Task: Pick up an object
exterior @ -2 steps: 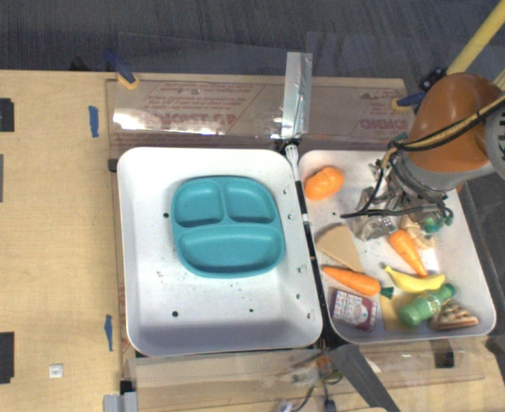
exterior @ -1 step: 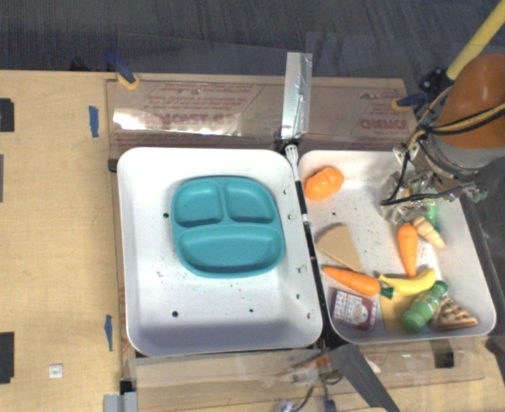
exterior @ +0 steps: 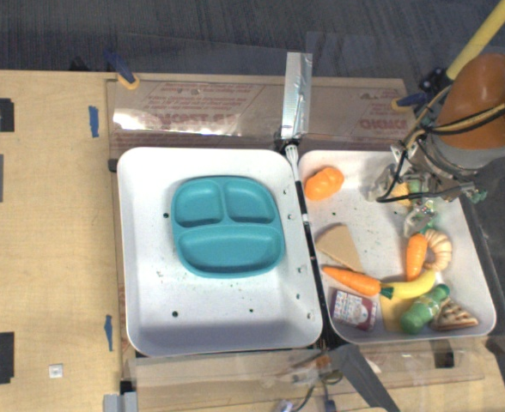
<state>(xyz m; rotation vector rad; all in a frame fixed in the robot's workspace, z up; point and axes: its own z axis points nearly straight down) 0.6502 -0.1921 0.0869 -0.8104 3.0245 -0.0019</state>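
Hand [exterior: 424, 197] over right bin's [exterior: 368, 166] far right side, above upright carrot [exterior: 416, 254]; open or closed: cannot tell. Carrot beside banana [exterior: 414, 287], crowded by neighbours. Likely light, stiff plastic, smooth and slippery. Best taken across thick orange middle, not tapered tip.

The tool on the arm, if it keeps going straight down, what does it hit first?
Probably the small carrot standing just below the tool in the right bin, though height above it is hard to judge from this slanted view.
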